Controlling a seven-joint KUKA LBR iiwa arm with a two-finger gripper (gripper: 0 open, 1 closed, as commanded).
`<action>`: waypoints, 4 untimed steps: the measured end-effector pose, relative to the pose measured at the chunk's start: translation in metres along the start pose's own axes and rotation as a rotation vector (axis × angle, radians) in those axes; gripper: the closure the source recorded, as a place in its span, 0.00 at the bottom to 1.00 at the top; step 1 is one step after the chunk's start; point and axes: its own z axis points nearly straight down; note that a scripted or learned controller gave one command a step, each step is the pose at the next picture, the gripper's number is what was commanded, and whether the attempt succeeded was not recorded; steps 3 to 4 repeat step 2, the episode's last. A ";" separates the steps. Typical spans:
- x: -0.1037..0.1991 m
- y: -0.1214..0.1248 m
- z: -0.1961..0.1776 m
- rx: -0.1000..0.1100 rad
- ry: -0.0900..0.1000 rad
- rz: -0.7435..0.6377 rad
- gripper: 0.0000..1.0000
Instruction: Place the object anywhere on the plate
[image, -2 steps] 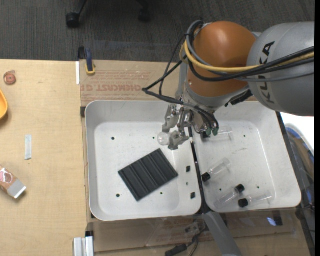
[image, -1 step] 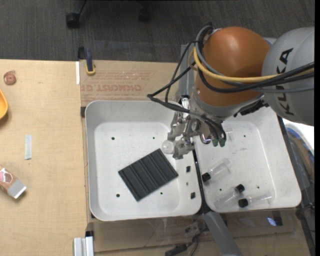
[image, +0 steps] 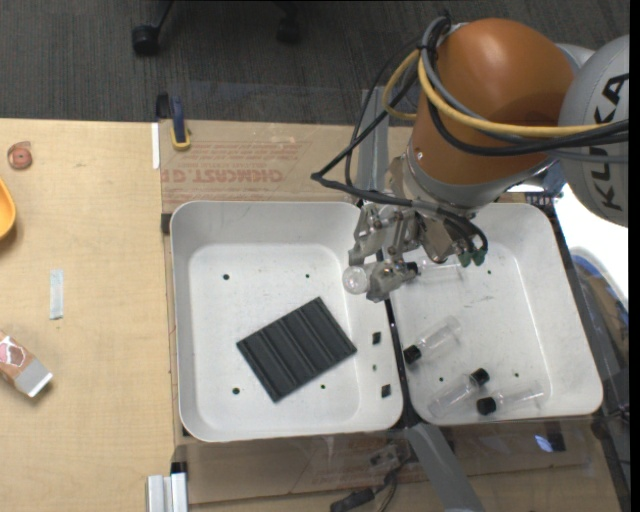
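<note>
- A small clear vial (image: 356, 280) is seen at the tip of the gripper (image: 378, 282), its pale, rounded, see-through end turned towards the camera.
- The vial appears to be pinched between the fingers, although the hold is partly hidden by the wrist hardware and cables.
- The held vial is carried above the inner edge of the left bin (image: 186, 300), close to the divide between the two bins and clear of the bin floor.
- The plate (image: 297, 348), a dark, ribbed rectangle, is laid askew on the floor of the left bin, below and to the left of the vial and apart from it.
- Three more clear vials with black caps are left lying in the right bin (image: 562, 300): one (image: 437, 338) near the divide and two (image: 470, 392) close together towards the near rim.
- The letters "KUKA" (image: 607, 108) are printed in black on the grey arm casing at the right edge, and are cut off in part.
- Red lettering (image: 236, 166) is printed upside down on the cardboard sheet behind the bins; it cannot be read with confidence.
- A blue-handled clamp (image: 175, 122) is fixed at the far left corner of the cardboard.
- On the wooden tabletop (image: 90, 250) to the left, a small wrapped item (image: 22, 365) and a thin grey strip (image: 56, 295) are laid well apart.
</note>
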 end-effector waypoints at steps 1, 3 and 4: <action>-0.004 0.009 0.035 -0.001 0.003 -0.126 1.00; -0.026 -0.012 0.053 -0.001 0.001 -0.040 1.00; -0.026 -0.012 0.053 -0.001 0.001 -0.040 1.00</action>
